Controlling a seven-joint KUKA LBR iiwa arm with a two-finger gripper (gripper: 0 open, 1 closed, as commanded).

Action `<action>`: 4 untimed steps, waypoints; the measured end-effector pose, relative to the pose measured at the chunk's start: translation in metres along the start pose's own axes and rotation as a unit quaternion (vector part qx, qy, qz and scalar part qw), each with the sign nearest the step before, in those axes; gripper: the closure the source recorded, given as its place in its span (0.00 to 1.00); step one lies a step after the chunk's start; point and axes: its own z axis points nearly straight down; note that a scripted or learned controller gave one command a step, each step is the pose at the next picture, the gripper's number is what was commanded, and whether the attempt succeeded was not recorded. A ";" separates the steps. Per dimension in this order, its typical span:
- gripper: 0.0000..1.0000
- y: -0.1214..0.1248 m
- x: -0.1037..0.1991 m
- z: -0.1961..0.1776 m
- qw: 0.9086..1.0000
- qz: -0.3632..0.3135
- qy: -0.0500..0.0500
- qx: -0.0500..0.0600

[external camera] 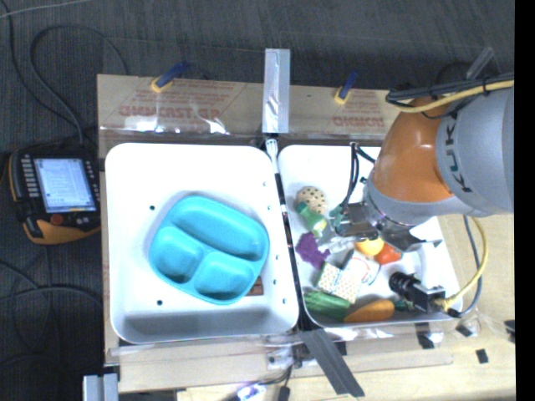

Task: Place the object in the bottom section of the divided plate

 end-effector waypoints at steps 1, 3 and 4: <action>1.00 0.001 0.000 -0.008 1.000 0.000 0.000 0.001; 1.00 0.044 0.136 -0.084 0.996 0.089 0.000 0.000; 0.00 0.044 0.135 -0.085 0.996 0.089 -0.001 0.000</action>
